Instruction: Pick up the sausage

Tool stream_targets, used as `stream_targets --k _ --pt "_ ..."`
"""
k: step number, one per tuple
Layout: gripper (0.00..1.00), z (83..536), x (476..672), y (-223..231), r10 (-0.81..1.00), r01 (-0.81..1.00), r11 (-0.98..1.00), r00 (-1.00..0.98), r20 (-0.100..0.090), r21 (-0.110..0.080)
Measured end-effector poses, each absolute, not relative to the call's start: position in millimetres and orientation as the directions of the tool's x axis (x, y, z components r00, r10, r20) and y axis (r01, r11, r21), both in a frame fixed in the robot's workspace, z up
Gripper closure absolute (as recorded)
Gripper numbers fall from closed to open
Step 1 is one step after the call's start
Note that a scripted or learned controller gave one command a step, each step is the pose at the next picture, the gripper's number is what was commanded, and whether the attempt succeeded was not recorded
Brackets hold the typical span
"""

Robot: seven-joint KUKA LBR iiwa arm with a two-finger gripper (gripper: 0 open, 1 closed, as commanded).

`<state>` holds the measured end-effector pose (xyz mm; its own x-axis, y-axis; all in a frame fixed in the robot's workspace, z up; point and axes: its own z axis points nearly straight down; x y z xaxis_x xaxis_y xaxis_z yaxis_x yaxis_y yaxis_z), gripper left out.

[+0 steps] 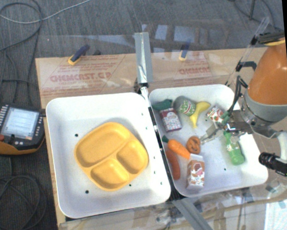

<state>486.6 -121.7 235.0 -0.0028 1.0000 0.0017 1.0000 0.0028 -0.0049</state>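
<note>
I hang over the right white bin (250,175), my metal two-finger gripper (216,130) spread partly open on nothing, just right of the round orange cookie (193,144). The reddish-brown sausage (174,165) lies lower left along the bin's left wall, under the orange carrot (178,148). I judge this the approach: next I must shift lower left, turn to straddle it, and descend

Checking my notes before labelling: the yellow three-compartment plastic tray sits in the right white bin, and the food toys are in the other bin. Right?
Not quite: the camera view shows the yellow three-compartment plastic tray in the left white bin; the food toys are in the right white bin.
</note>
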Motion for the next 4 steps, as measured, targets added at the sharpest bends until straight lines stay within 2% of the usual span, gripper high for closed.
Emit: stream_targets --k 1,2,3,4 --pt "0.0 113.7 512.5 -102.6 0.997 0.997 -0.08 0.08 0.002 -0.007" --pt "0.0 180.8 527.2 -40.4 0.999 0.999 -0.048 0.048 0.001 -0.005" --pt "0.0 181.2 483.0 -33.3 0.996 0.996 -0.088 0.088 -0.002 -0.007" --pt "0.0 180.9 527.2 -41.8 0.999 0.999 0.053 -0.053 -0.002 -0.006"
